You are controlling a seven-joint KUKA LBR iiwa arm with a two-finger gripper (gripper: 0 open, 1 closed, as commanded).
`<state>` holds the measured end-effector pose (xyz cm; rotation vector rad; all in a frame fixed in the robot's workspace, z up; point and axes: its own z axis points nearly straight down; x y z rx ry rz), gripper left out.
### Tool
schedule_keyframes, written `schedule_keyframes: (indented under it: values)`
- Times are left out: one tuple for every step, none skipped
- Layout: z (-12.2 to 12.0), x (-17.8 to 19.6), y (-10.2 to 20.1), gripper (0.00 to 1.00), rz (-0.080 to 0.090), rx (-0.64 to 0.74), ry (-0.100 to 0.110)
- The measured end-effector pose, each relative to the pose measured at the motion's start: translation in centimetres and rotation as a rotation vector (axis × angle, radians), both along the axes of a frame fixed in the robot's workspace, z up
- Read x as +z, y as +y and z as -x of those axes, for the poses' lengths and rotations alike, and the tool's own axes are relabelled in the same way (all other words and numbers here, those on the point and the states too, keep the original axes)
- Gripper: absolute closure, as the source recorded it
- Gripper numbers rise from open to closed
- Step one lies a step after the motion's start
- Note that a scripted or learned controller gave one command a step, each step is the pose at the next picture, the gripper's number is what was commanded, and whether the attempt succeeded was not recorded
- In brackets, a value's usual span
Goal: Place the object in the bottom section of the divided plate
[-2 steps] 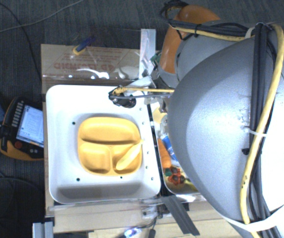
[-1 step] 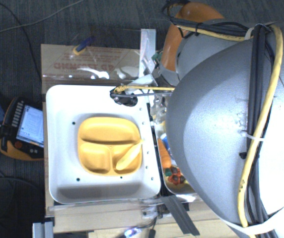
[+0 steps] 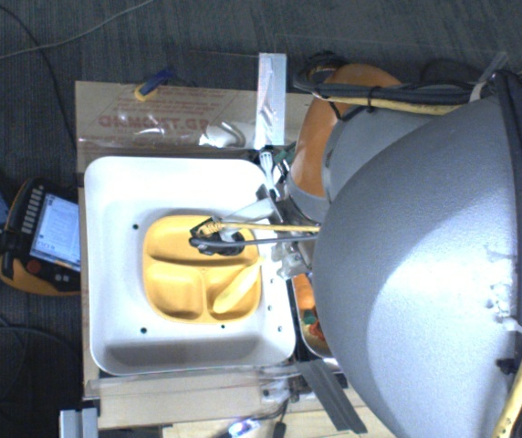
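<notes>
**Fingers over the plate's top section; the bottom one lies below them**

Your view is mostly arm (image 3: 425, 263): its grey bulk covers the right bin (image 3: 303, 322) almost wholly, so you cannot read what lies there beyond a sliver of colour.

In the left bin (image 3: 106, 272) sits the yellow plate (image 3: 174, 290). Its bottom sections lie below the fingertips in the picture, the top section straight under them.

The gripper (image 3: 214, 239) reaches in from the right, its long fingers (image 3: 261, 235) running nearly level across the plate's upper part. They look drawn close together at the tips around a small dark object (image 3: 226, 247), which seems pinched there, its long axis along the fingers.

Whether the object hangs clear or touches the plate, you cannot tell. Its shape is too small and dark to make out.
</notes>
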<state>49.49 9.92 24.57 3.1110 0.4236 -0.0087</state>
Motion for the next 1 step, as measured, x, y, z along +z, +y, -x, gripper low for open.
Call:
schedule_keyframes:
  values:
    - [0.01,-0.01,0.01,0.00,-0.001,0.000,0.000]
